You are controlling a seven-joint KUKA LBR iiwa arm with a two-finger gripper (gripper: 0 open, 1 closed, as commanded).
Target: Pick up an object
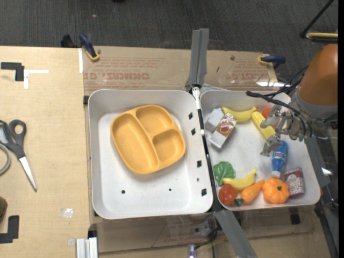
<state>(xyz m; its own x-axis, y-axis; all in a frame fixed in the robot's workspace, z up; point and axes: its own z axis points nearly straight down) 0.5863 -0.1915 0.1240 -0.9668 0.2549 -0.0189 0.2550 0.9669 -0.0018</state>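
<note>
The end effector [275, 136] hovers over the blue bottle [278, 158]; finger state cannot be told. Next: descend, then close.

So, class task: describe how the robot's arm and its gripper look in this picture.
The arm enters from the right, with a rounded orange section over a grey body. Black cables loop off it toward the wrist. The gripper is a small silvery-grey metal assembly with thin wires around it.
</note>
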